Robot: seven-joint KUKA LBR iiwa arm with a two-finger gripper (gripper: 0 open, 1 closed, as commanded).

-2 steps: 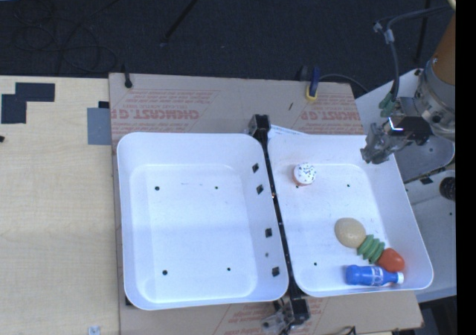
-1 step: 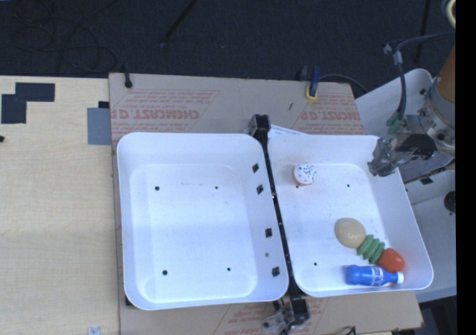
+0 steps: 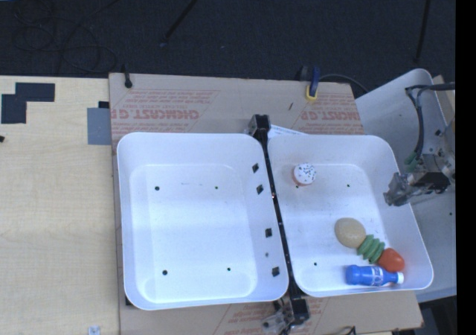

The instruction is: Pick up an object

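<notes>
Right bin (image 3: pixel 387 149) holding beige oval object (image 3: pixel 349 231), green ridged piece (image 3: pixel 370 247), red-orange ball (image 3: pixel 392 259), blue bottle (image 3: pixel 372 275), white speckled cup (image 3: pixel 304 173). Gripper (image 3: pixel 398 190) hovering over bin's right rim; grip state unclear.

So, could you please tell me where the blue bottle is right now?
The blue bottle lies on its side in the right bin, near its front right corner, just below the green and orange toy.

The cardboard sheet (image 3: pixel 223 106) bears upside-down red "CHEMCAST GP" print.
</notes>
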